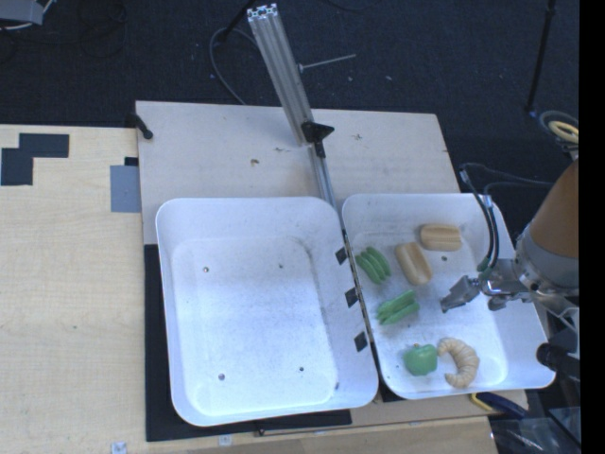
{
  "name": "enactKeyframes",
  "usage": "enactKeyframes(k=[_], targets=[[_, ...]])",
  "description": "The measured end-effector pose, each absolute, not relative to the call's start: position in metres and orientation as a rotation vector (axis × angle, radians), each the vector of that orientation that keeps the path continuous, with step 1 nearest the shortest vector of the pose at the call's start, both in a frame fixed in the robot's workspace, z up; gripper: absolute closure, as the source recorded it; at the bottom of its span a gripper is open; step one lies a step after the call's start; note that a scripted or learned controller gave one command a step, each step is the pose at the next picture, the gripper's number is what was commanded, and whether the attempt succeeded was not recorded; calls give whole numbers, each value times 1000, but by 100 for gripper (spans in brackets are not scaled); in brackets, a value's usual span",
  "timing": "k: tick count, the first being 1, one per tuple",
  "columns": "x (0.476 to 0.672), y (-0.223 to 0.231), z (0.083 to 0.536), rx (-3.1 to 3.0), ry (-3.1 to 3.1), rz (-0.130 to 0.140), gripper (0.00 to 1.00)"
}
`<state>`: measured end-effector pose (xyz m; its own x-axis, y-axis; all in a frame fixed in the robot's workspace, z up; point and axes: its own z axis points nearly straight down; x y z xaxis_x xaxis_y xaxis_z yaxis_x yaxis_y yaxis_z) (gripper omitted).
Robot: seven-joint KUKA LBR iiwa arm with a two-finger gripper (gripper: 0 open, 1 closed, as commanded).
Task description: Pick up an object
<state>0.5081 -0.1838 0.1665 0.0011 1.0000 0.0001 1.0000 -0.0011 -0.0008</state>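
Right white shallow plastic bin (492, 218) holds all the candidates. The left white shallow bin (189, 218) sits just beside it on the pale wooden tabletop (66, 291). The grey arm comes in from the right edge. Its dark two-finger gripper (452, 298) hangs over the right bin's middle, pointing left and slightly down in the view. Gripper state: cannot tell, it is too small and dark here. Nothing visible between its tips, so I judge no pick yet.

Objects in the right bin:
- tan bread-roll-shaped toy (440, 237) near the far wall, long axis roughly left-right
- tan oblong bun toy (413, 263) just below-left of it, long axis slanting top-left to bottom-right
- green ribbed pickle-like toy (373, 264) near the bin's left wall
- second green ribbed toy (398, 307), mid bin, long axis roughly left-right with a slight tilt
- green round pepper-like toy (421, 358) near the front wall
- beige curved croissant-like toy (460, 360) touching or just beside the pepper, curling down

Key relation: the second green ribbed toy lies just left of the gripper tip and a touch lower, near but apart. It looks like the nearest target along the gripper's pointing line. The oblong bun lies up-left of the tip, also near. The croissant and pepper sit below it, toward the front wall.

Likely next need: go left and down onto the ribbed toy, closing across its short axis.
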Motion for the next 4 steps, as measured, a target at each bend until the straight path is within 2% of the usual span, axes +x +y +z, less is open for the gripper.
enactKeyframes(k=[1, 2, 3, 4], targets=[[625, -163, 220, -2220, -2227, -4, 0], [553, -181, 213, -2224, -2218, 1, 0], [496, -142, 161, -2218, -2218, 4, 0], [497, -143, 163, -2223, -2219, 1, 0]])
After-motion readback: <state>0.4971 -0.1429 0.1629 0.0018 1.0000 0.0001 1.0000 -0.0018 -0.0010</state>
